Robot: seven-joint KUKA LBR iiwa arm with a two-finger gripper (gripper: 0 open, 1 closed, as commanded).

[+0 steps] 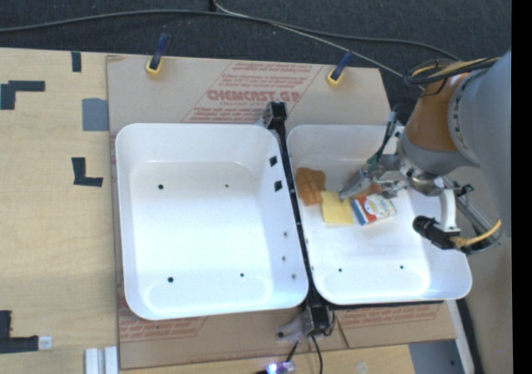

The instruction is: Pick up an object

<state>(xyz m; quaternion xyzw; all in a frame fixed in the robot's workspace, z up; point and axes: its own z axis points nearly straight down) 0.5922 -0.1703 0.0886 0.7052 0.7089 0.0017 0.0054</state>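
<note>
Gripper [362, 187] low in the right shallow white bin [366, 285].
Whether it grips anything cannot be told; a flat yellow block [337, 209] lies just beside it, a brown piece [310, 184] farther left.

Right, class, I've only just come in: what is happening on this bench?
A grey robot arm reaches in from the right, its gripper low over the right bin. Beneath it lie a yellow piece, a brown piece and a small red, white and blue packet. Nothing is visibly lifted yet.
</note>
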